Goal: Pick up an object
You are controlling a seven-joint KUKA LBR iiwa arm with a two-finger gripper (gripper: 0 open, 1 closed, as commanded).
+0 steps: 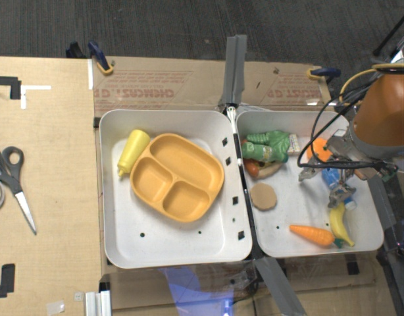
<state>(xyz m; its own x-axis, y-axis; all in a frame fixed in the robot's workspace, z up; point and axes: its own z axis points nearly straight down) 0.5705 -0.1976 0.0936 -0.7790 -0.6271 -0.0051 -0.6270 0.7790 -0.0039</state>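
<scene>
The right bin (281, 239) holds a green bag (268, 145), a brown-and-red item (260, 169), a round tan disc (263, 196), an orange carrot (312, 235), a yellow banana (338, 226), a small orange piece (319, 150) and a blue object (331, 176). My gripper (339, 189) hangs low at that bin's right side, right over the blue object and just above the banana's top end. The arm's orange band (383, 110) hides the bin's far right corner.
The left bin (116, 242) carries a yellow divided plate (177, 176) with a yellow bottle (132, 151) beside it. Scissors (14, 183) lie on the wooden bench at the left. A grey divider bar (233, 71) runs between the bins, and cables (327, 120) loop near the arm.
</scene>
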